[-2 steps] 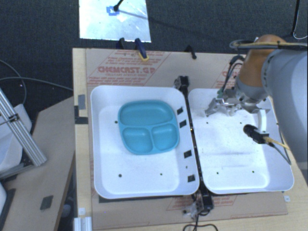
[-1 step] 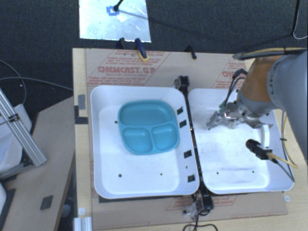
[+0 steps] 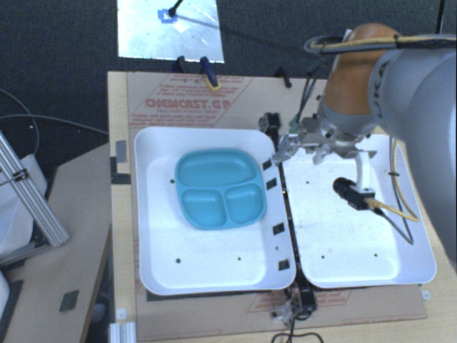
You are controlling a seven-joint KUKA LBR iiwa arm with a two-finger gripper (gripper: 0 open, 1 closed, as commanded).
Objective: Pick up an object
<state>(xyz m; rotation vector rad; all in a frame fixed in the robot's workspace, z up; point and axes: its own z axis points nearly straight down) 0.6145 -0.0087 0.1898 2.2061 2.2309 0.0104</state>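
The claw (image 3: 298,147) sat a little right of the frame's centre, at the upper left corner of the right bin (image 3: 357,266), just beside the seam where the two white bins met. Whether it was released or clenched could not be told from this angle, and nothing could be seen gripped in it. Behind it the grey arm (image 3: 421,98) filled the upper right of the frame, with its orange band (image 3: 357,70) just above the wrist.

To the lower left of the claw, and clear of it, a blue plate (image 3: 218,188) lay flat in the left bin (image 3: 146,220). The plate was a rounded rectangle with three sections: one long section along its upper side and two smaller ones along its lower side. It rested near the middle of that bin, slightly nearer the upper edge, not touching any wall.

Small black clips (image 3: 277,229) ran down the seam between the bins. Both bins rested on a brown cardboard sheet (image 3: 189,102) with red lettering along its upper part. A blue clamp (image 3: 208,73) gripped the cardboard's upper edge. Above that, in the upper left of the frame, a shiny silver sheet (image 3: 170,20) lay on dark carpet. A metal rail (image 3: 28,191) slanted across the far left edge.
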